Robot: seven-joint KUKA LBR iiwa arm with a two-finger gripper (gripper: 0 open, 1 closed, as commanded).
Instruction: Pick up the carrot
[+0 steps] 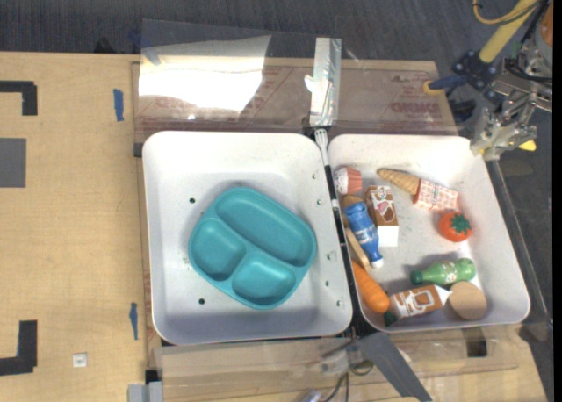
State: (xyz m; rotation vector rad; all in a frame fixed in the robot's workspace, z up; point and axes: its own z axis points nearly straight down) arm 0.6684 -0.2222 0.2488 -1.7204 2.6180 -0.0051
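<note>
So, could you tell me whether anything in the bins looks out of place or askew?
Mostly ordinary clutter. The carrot lies tilted against the right bin's left wall, near its front corner, partly under the blue bottle. The teal tray sits skewed in the left bin.

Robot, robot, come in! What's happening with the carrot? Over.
Gripper up at right bin's far corner, holding nothing. Carrot lying by near-left wall. Blue bottle and small carton crowd it.

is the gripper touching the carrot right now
Apart. The camera view shows the gripper above the right bin's far right corner, while the carrot lies against its near left wall.
</note>
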